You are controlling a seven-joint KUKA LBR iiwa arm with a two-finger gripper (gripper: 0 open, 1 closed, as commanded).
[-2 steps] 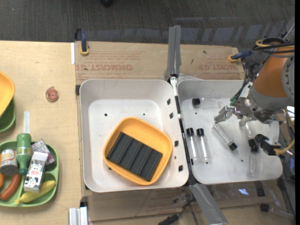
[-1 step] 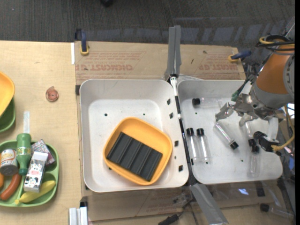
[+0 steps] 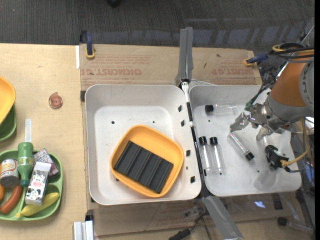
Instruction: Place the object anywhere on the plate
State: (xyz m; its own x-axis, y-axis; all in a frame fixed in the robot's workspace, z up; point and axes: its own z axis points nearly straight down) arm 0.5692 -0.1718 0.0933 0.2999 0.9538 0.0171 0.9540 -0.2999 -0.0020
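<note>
An orange-yellow plate [image 3: 171, 147] lies in the left bin [image 3: 100, 134]. A black ridged rectangular object [image 3: 144, 166] rests flat on it, slightly tilted. My gripper [image 3: 251, 127] hangs over the right bin [image 3: 225, 181], well to the right of the plate. It is open, and its metal fingers [image 3: 238, 123] have nothing between them. Just below the gripper, a clear tube with a black cap [image 3: 241, 145] lies on the bin floor.
Two more clear tubes with black caps [image 3: 209, 155] lie side by side at the right bin's left wall, and another [image 3: 220, 107] near its back. Cables [image 3: 276, 157] dangle by the wrist. A green tray of toy food [image 3: 30, 184] sits on the far-left table.
</note>
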